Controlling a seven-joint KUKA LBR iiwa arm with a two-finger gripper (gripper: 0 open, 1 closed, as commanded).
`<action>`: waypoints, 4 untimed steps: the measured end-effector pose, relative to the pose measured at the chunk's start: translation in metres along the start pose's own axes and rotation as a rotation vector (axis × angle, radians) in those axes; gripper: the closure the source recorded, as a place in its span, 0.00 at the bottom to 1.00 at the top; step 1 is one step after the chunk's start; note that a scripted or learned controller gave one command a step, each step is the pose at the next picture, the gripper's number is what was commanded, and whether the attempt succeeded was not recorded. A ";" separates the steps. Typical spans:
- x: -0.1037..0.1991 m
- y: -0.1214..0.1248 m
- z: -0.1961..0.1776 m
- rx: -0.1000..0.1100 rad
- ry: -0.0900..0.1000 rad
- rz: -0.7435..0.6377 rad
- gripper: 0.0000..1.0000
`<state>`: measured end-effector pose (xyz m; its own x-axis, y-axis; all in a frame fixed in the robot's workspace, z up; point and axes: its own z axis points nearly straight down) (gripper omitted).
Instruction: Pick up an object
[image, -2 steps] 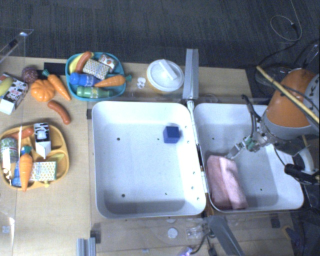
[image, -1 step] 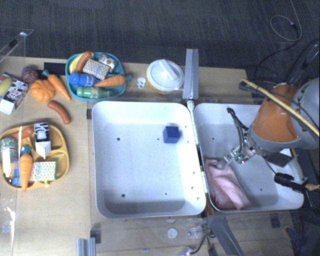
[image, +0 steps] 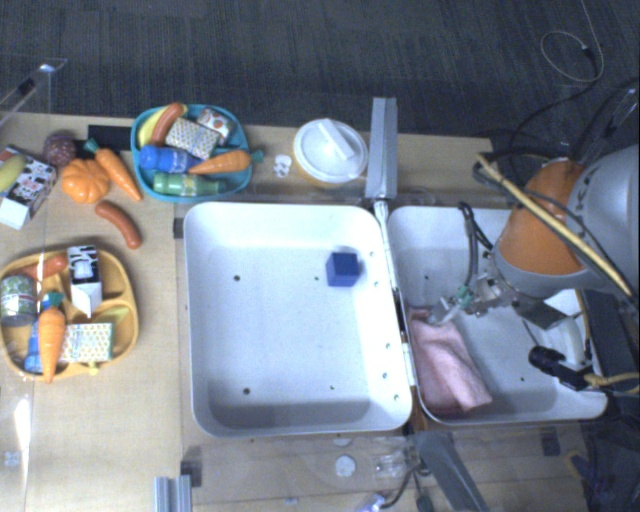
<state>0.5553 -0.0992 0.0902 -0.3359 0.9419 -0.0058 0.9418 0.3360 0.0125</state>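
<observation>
A small blue cube (image: 343, 268) sits in the left white bin (image: 250, 400), toward its upper right. A crumpled pink cloth (image: 447, 365) lies in the right white bin (image: 430, 245), against its left wall near the front. My gripper (image: 460, 303) hangs low in the right bin, just above the cloth's far end. The grey arm with its orange band (image: 535, 235) reaches in from the right behind it. The tip is small and dark against the bin floor.
A metal divider (image: 380, 150) runs between the bins at the back. A white lidded bowl (image: 330, 150), a blue bowl of toy food (image: 192, 152), a yellow tray of toys (image: 65, 312) and loose toy vegetables (image: 100, 185) lie on the bench. Cables (image: 560, 245) cross at the right.
</observation>
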 end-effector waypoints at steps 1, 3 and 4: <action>0.027 -0.056 -0.002 -0.005 -0.002 -0.129 0.00; 0.040 0.001 -0.091 0.016 0.007 0.063 1.00; 0.015 0.076 -0.089 0.015 0.007 -0.146 1.00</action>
<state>0.6205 -0.0594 0.1803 -0.4694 0.8830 0.0010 0.8830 0.4694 -0.0027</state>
